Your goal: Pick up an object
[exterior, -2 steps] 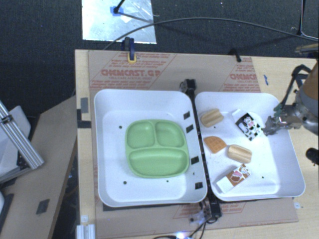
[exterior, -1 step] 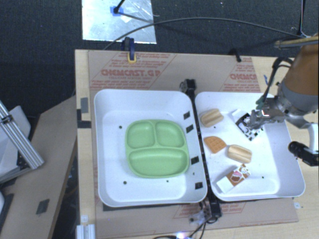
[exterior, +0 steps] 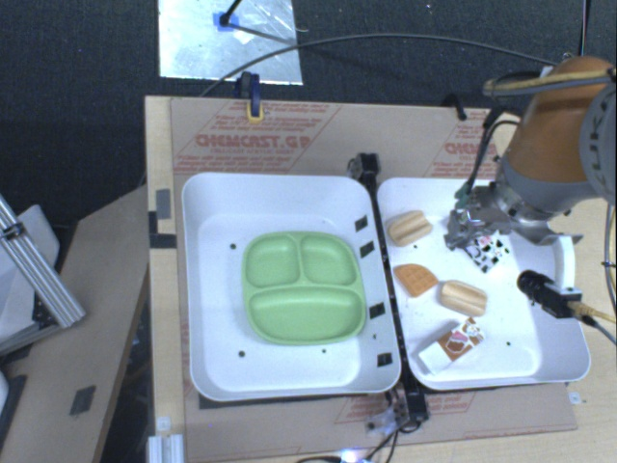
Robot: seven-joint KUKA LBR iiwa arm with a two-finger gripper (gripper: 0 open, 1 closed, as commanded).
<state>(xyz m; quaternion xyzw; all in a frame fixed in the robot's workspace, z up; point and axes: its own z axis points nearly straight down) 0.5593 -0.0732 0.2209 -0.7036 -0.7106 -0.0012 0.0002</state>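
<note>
The checkered object (exterior: 490,251) lies in the right bin (exterior: 569,355), just beside the claw (exterior: 465,228), which hangs low over it; whether it is spread or pinching, I cannot tell. A good grasp likely means centring over it, clear of the bread roll (exterior: 408,227).

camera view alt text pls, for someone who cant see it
A grey and orange robot arm lowers its gripper over a checkered object in the right bin, among bread-like pieces and a small carton. The left bin holds a green divided plate.
</note>
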